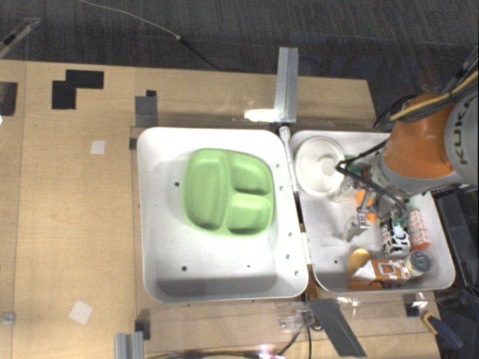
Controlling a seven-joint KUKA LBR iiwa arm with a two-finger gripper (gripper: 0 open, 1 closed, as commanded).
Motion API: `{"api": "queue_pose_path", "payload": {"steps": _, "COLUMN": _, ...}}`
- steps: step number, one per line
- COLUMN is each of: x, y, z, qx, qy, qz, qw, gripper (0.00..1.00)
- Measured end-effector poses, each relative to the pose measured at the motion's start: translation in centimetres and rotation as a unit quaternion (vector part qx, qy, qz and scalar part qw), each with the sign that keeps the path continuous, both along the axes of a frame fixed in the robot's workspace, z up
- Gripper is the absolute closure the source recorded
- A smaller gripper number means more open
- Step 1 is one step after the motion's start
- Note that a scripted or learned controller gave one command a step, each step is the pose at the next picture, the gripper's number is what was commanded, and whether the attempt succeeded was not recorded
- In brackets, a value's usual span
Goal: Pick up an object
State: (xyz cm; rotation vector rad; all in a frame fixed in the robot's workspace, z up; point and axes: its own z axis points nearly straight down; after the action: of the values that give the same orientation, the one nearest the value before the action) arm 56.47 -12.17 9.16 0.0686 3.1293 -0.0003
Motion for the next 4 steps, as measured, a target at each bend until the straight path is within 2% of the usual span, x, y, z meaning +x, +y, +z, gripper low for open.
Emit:
{"api": "queue_pose_path", "payload": {"steps": 1, "x": 0.5, "y": 0.1, "z": 1.5, "qx": -0.0017, "qy": -0.009, "qz": 0.003, "qw": 1.0000, "gripper": 1.00}}
{"api": "queue_pose_path", "payload": {"steps": 2, "x": 0.5, "y": 0.1, "z": 1.5, "qx": -0.0015, "qy": -0.009, "qz": 0.003, "qw": 1.0000, "gripper": 0.00}}
{"api": "queue_pose_path", "payload": {"steps": 3, "x": 2.9, "y": -0.1, "z": -0.1, "qx": -0.0011, "qy": -0.002, "qz": -0.012, "qw": 0.9999, "gripper": 0.00}}
{"api": "queue_pose_path", "payload": {"steps": 4, "x": 3.5, "y": 0.0, "z": 1.4, "qx": -0.0026, "qy": -0.013, "qz": -0.009, "qw": 0.9999, "gripper": 1.00}}
